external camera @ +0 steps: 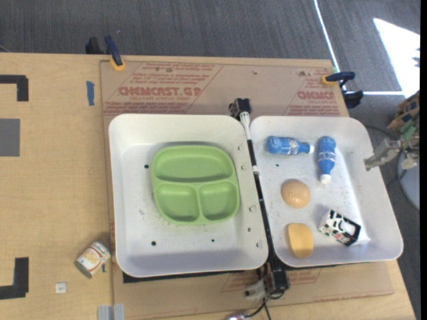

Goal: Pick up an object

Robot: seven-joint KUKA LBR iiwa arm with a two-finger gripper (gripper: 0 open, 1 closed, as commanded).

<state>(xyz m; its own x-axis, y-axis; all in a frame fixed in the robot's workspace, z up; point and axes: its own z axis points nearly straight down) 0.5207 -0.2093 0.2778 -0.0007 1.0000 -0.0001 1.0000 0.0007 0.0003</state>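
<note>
Pincer [381, 156] is hovering at the right bin's [383, 199] right rim, grip unreadable; descending here risks striking the rim.

One fixed camera looks down at a slant from above. It frames the worktop [53, 179] and both bins [127, 139] whole.

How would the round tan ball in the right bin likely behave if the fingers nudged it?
The tan ball looks round, so it would probably roll on the right bin floor. It sits apart from its neighbours, so little would stop it. Weight cannot be judged.
</note>
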